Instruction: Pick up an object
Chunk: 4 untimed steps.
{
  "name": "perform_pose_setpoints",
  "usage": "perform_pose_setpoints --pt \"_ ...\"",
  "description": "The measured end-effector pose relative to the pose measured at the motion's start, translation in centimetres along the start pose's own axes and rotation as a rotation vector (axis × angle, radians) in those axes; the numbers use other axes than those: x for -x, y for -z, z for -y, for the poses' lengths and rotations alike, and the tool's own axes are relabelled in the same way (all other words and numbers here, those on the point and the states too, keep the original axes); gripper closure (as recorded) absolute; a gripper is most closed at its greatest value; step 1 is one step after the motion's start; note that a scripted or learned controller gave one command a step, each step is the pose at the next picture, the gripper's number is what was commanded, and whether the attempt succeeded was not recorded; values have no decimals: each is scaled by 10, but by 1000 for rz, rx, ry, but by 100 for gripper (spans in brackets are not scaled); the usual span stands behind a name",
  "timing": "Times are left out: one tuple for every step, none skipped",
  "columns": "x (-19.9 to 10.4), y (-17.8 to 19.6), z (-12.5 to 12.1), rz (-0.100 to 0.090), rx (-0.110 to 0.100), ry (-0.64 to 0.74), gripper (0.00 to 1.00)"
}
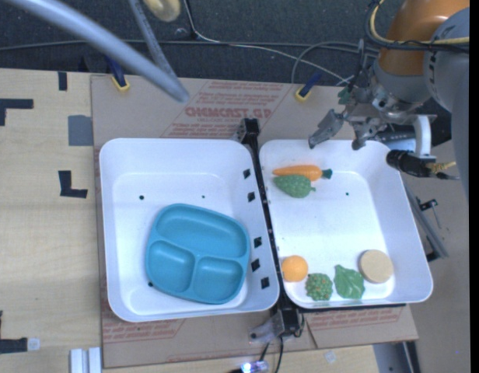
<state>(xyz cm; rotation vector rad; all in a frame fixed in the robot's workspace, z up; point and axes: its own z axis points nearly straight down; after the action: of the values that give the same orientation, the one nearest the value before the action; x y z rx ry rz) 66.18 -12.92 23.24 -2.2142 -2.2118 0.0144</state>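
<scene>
Nearest the camera, along the front edge of the right bin [395,231], sits a row of small things: an orange ball [294,268] at the left, then a bumpy green piece [319,286], a flat green leaf [349,280] touching it, and a round tan disc [375,265] just beside the leaf at the right; at the back of the same bin a carrot [302,172] lies on its side with a green vegetable [294,185] pressed against it just in front; the left bin [119,208], joined to the right one along a dark clipped seam, holds a blue divided tray [197,252] lying flat toward its front; both bins rest on a brown cardboard sheet [224,103] spread over the desk [29,208]; the claw [342,131] hangs over the back rim of the right bin, above and to the right of the carrot and apart from it, its two dark fingers [322,130] spread with nothing between them; above it the arm [426,29] shows its orange band at the upper right; a blurred grey pole [92,33] slants across the upper left.
</scene>
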Motion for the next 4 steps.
perform_pose_setpoints --pt "0 9 -2 2 13 3 0" --pt "9 -44 0 3 9 1 0" --pt "16 -101 -7 3 10 2 0" --pt "15 -148 -7 0 7 5 0"
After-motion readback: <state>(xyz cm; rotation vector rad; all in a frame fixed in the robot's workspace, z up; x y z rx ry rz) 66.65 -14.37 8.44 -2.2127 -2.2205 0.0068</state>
